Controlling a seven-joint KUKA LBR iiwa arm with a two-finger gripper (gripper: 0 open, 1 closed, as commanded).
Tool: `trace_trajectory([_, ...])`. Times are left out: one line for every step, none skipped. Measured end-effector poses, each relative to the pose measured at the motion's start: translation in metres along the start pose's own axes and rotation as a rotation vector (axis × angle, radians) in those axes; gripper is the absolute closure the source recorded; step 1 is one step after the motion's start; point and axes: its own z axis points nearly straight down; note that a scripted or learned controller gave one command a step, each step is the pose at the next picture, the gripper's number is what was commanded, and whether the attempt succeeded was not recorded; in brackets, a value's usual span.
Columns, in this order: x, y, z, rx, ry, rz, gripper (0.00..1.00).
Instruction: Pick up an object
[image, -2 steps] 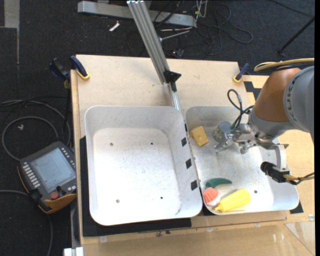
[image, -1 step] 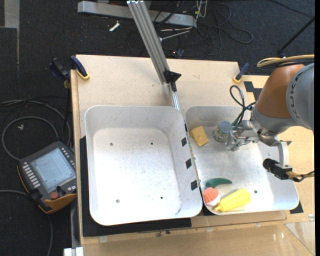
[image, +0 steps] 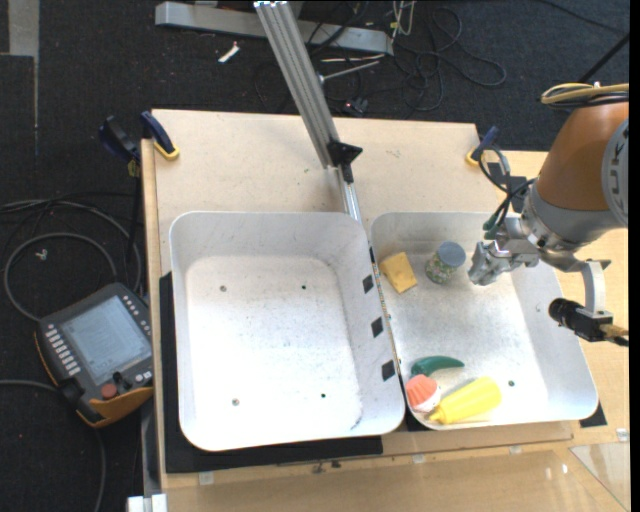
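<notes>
Gripper (image: 487, 268) sits low over the right bin (image: 520, 330), in its upper part. Cannot tell whether it is spread or pressed together; nothing is visibly pinched. Small jar (image: 444, 262) with a grey lid stands just beside the gripper at its 9 o'clock, seemingly apart from it. Yellow sponge (image: 398, 271) lies further out at 9 o'clock, near the bin's left wall. At the gripper's 6–7 o'clock, well apart, along the bin's lower edge: green piece (image: 436, 365), orange-and-white piece (image: 421, 391), yellow bottle (image: 467, 400), the last two touching. Left bin (image: 270, 330) sits alongside at 9 o'clock.
</notes>
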Motion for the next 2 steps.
trace_trajectory([0.0, 0.001, -0.017, 0.002, 0.001, 0.0, 1.0])
trace_trajectory([0.049, 0.004, -0.014, 0.007, 0.004, -0.005, 1.0])
